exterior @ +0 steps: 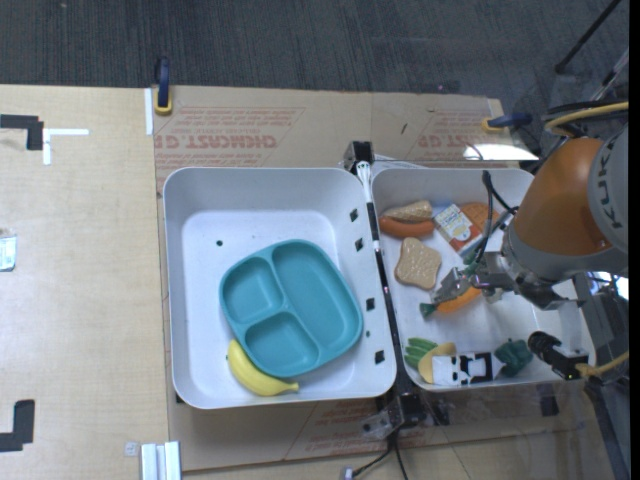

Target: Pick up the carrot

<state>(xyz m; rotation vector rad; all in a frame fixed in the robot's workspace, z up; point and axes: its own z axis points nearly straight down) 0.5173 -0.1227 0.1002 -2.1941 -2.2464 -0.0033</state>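
Two shallow white bins sit side by side on a sheet of printed brown cardboard, which lies over a pale wooden bench; dark grey carpet fills the top of the frame. The left bin (200, 368), glossy plastic with rounded corners, holds a teal three-compartment tray (290, 306) set at a tilt, and a yellow banana (255, 372) curves along the tray's lower left edge, touching it.

The right bin (520, 318) is crowded. Near its upper left lie a hot dog in a bun (407, 218) and, just below, a slice of toast (417, 263) with a browned crust. A small printed packet (453, 222) lies to the right of the hot dog. Along the lower edge are a green-and-yellow corn piece (425, 353), a black-and-white block (468, 368) and a dark green item (513, 356).

The carrot (455, 302), smooth orange with a green top, lies at the middle of the right bin. The gripper (462, 283) is down on it, its metal fingers at the carrot's upper side; how far they are parted cannot be told. The arm's rounded orange band (562, 203) looms above at the right.
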